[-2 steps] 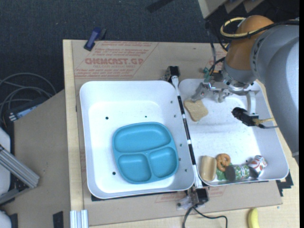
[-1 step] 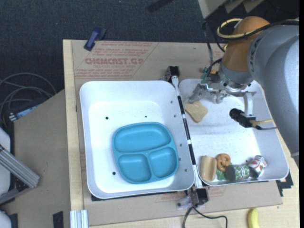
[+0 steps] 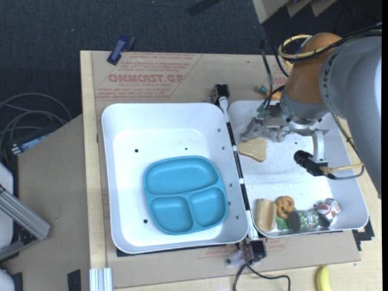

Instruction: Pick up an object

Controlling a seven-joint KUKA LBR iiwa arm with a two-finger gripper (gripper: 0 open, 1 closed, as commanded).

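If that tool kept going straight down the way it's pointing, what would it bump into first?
Most likely the tan bread-like piece, lying just below the tool on the right bin's floor. Depth is hard to judge from this angle.

A pale wooden desk (image 3: 97, 235) topped with a tan cardboard sheet printed in red lettering (image 3: 148, 71) stands on dark blue-grey carpet (image 3: 54, 23). Grey looped cables (image 3: 27, 123) lie on the carpet at left, near a ribbed grey metal bar (image 3: 24, 214).
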